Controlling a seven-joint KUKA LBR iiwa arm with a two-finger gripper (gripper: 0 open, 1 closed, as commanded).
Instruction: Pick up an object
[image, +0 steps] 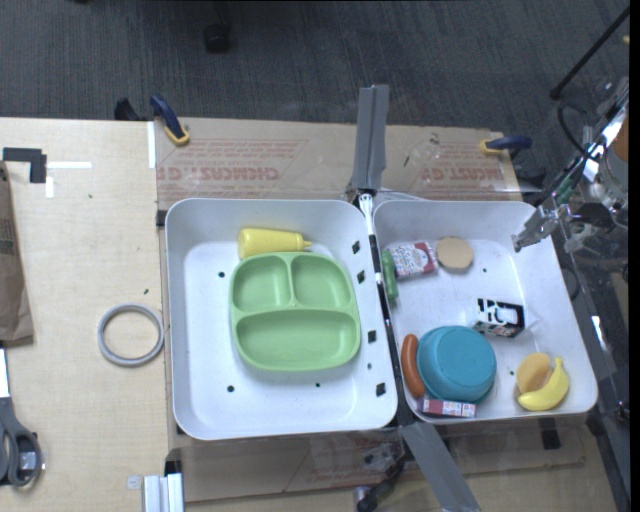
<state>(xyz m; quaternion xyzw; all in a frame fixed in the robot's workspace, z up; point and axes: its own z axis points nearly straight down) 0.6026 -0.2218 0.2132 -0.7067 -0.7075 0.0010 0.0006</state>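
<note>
**Currently: hand at the right bin's far right corner, nothing between its fingers**

Left bin (190, 330): shallow, white, smooth plastic with rounded corners. It carries a pale green divided plate (296, 310), matte, with three compartments, two small at the far side and one long at the near side. Touching the plate's far rim lies a yellow squeeze bottle (270, 241), on its side, nozzle pointing right.

Right bin (560, 290), same make, holds the candidate objects. Teal bowl (457, 364), round, smooth, mouth down. An orange-red hot dog (411, 364) lies along its left side, touching it. A flat red-and-white packet (448, 407) sits just at the bowl's near edge. Yellow banana (542, 384), curved and glossy, in the near right corner. Small black-and-white carton (499, 317) mid-bin. Round tan cookie (456, 254) at the far side, next to a red-labelled pouch (411, 260). A thin green item lies against the left wall; too small to identify.

Hand (535, 228): metallic, thin parts, above the bin's far right corner, apart from every object. Nothing is gripped; how wide the fingers are spread cannot be told from this view.

Counter (80, 250): light wood grain. A grey ring (131, 333) lies flat on it, left of the bins.
</note>
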